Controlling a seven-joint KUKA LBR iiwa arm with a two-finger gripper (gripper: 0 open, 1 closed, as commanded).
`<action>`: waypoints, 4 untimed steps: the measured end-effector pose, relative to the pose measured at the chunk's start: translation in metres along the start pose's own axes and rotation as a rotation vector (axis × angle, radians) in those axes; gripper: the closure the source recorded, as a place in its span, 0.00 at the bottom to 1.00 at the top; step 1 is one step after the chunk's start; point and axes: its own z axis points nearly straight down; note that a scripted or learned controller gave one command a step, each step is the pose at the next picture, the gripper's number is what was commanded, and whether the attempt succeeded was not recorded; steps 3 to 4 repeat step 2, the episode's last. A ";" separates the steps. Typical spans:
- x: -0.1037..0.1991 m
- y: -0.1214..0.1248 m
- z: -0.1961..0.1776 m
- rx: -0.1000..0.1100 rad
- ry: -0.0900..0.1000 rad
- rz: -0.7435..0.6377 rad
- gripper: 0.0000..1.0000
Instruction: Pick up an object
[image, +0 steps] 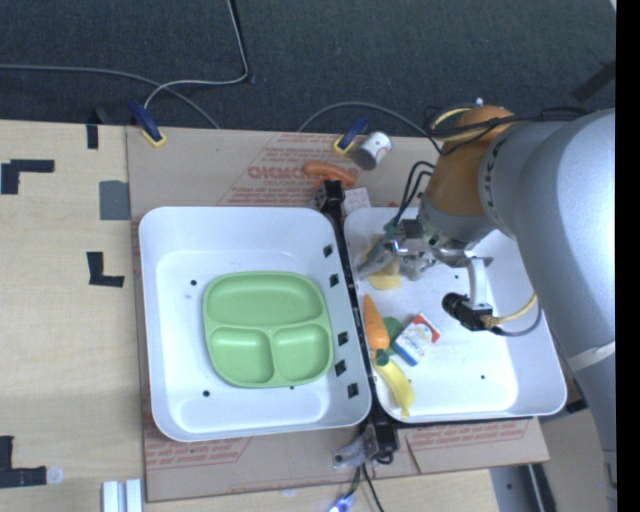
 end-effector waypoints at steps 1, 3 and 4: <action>-0.018 0.030 0.000 0.000 -0.001 0.001 0.00; -0.017 0.030 -0.009 0.001 -0.001 0.000 1.00; -0.017 0.030 -0.009 0.001 -0.001 0.000 1.00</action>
